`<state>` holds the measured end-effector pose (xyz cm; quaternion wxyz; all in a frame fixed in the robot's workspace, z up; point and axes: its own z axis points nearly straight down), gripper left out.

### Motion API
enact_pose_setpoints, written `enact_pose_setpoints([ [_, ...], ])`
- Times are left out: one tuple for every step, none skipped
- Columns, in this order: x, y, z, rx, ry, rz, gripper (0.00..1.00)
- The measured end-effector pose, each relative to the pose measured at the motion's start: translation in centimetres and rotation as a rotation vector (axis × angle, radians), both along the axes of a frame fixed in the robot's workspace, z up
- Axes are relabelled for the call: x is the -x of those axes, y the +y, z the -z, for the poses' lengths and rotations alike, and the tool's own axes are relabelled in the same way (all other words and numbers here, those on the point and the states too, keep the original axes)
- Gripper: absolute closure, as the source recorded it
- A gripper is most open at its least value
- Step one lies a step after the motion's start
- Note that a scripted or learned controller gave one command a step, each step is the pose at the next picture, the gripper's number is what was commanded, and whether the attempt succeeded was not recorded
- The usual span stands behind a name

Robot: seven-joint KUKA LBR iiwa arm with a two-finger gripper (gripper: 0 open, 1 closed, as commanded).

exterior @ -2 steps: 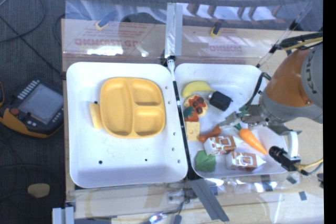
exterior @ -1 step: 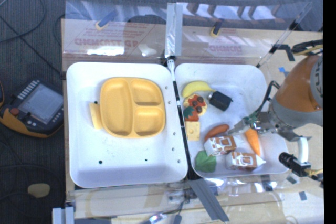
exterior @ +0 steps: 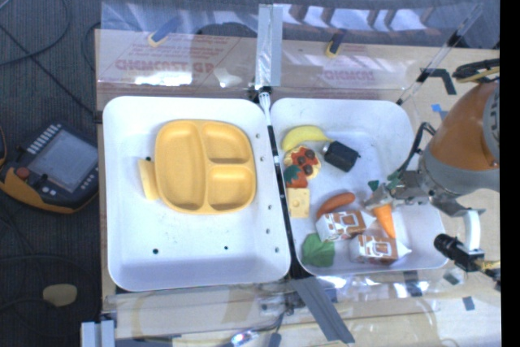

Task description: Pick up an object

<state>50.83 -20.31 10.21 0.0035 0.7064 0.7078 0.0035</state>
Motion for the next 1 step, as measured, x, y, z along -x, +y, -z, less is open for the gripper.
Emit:
enact_pose_setpoints([
  [-3.71, 5.81, -7.22, 0.001, 0.012, 0.1, 1.0],
])
